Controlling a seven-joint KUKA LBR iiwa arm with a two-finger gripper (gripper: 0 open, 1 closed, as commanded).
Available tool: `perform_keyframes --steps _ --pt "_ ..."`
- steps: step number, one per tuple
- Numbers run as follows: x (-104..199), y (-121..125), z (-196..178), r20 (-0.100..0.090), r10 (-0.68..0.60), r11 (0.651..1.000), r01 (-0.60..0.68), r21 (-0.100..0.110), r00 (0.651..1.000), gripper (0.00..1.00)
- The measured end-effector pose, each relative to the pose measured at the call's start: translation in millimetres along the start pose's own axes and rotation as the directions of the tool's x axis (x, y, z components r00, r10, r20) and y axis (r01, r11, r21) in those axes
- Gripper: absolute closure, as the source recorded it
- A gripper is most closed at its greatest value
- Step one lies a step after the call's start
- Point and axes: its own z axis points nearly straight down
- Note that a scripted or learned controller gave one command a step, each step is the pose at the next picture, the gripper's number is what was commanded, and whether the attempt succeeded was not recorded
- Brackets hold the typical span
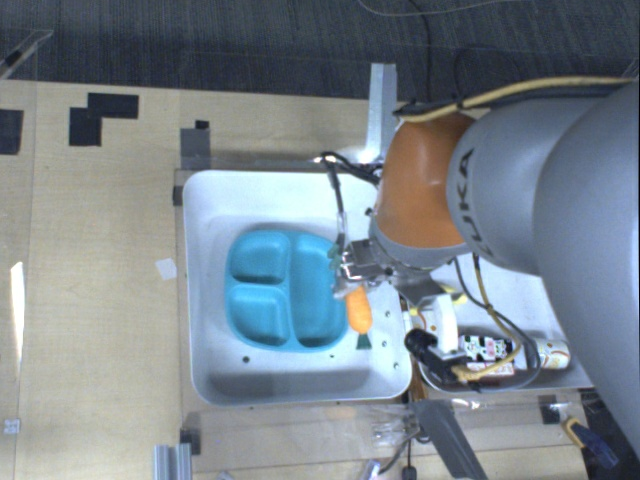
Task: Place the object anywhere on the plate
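Note:
A light blue plate (280,286) with three compartments lies in the left white bin (205,298). A small orange object (358,311) with a bit of green at its lower end sits at the plate's right edge, close to the bin's right wall. My gripper (350,276) is directly over it, under the orange wrist band (425,193). The gripper body hides how the orange object meets the gripper.
The grey arm (560,198) covers most of the right bin (500,298). Cables and a small pale item (548,354) lie near that bin's front edge. A metal post (381,108) stands behind the bins, and bare wooden bench (90,268) spreads to the left.

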Motion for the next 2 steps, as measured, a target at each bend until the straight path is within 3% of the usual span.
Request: perform_keyframes --steps 1,2 --pt "-0.3 0.0 0.0 0.000 0.001 1.000 -0.001 0.000 1.000 0.00" --pt "-0.3 0.0 0.0 0.000 0.001 1.000 -0.001 0.000 1.000 0.00"
